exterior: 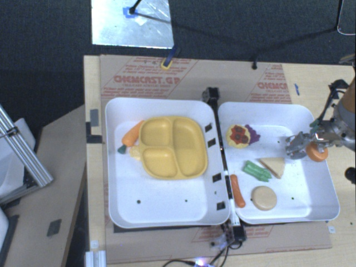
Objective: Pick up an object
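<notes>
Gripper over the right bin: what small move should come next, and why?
Probably a short move toward the bin's middle and down onto the tan wedge. The gripper sits just above and right of it with nothing seen between its fingers, and the wedge is the nearest item, beside the green piece.

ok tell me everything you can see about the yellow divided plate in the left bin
The yellow divided plate looks like glossy moulded plastic, a rounded square with raised ridges splitting it into three compartments: two smaller ones along the far side and a wide one along the near side. A small tab sticks out at its left edge. All three compartments hold nothing. It lies flat on the floor of the left bin, turned slightly askew to the bin's walls. A toy carrot lies against its upper left rim.
</notes>
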Controlling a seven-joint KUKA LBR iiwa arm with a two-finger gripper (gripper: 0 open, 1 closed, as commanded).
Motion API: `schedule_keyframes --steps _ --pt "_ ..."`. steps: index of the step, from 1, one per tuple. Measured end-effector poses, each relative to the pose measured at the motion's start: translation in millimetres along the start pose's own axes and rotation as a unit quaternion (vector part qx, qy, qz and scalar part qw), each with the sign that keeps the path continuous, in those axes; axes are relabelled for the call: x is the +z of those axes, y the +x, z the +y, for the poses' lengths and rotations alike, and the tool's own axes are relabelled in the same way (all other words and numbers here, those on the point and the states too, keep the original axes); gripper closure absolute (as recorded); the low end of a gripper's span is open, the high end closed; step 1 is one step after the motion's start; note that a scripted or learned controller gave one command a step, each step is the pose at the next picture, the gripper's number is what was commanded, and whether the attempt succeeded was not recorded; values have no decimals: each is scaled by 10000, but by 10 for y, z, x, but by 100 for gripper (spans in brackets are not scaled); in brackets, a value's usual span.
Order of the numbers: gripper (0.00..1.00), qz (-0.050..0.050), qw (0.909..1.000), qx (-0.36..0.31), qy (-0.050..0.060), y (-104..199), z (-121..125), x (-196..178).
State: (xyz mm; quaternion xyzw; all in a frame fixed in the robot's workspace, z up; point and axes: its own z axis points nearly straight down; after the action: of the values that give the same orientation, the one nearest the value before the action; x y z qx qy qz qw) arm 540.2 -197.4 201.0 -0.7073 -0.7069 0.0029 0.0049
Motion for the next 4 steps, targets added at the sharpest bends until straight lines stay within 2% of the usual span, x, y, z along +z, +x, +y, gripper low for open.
schedule_keyframes --steps 1,2,3,4 --pt "0 -15 10000 -18 -61 5 30 -68" --pt "0 -9 10000 -11 -46 -2 86 362" --pt "0 -48 9999 -3 -134 -18 167 648" --pt "0 21 10000 -20 -74 9 208 1110"
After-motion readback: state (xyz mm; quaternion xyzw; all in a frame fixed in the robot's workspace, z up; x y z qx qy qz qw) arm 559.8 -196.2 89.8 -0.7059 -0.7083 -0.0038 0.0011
